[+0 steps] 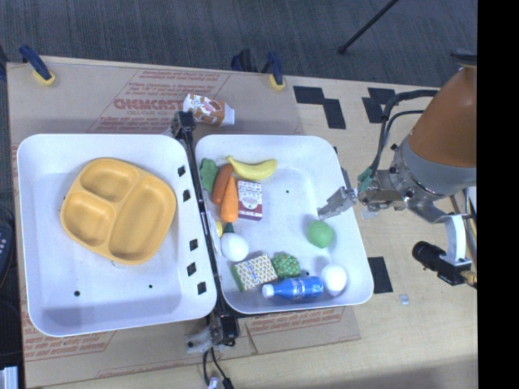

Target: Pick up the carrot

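Observation:
The orange carrot lies lengthwise at the left side of the right bin, close to the wall between the bins. A darker orange piece lies against its upper left. A red and white carton touches its right side. My gripper hangs over the bin's right part, just above a green lime and well to the right of the carrot. Nothing shows held in it.
The right bin also holds a banana, a green vegetable, two white eggs, a checkered box, broccoli and a blue bottle. A yellow divided plate lies in the left bin.

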You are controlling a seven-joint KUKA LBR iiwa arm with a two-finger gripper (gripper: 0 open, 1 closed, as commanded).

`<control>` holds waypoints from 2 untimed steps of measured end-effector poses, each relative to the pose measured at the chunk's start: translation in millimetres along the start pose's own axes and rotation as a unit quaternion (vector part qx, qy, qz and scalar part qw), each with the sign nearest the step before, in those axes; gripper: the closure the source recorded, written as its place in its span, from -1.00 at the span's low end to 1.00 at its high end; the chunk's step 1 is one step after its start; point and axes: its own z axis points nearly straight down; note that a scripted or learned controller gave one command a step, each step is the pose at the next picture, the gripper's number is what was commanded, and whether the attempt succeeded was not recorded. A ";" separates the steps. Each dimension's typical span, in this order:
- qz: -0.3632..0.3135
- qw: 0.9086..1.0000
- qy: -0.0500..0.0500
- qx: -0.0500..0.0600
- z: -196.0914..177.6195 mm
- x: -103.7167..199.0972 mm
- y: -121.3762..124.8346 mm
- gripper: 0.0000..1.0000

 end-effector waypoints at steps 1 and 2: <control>0.081 0.997 0.000 0.001 103.2 55.0 30.6 -1.00; 0.120 0.993 0.000 0.000 117.4 86.3 99.2 -1.00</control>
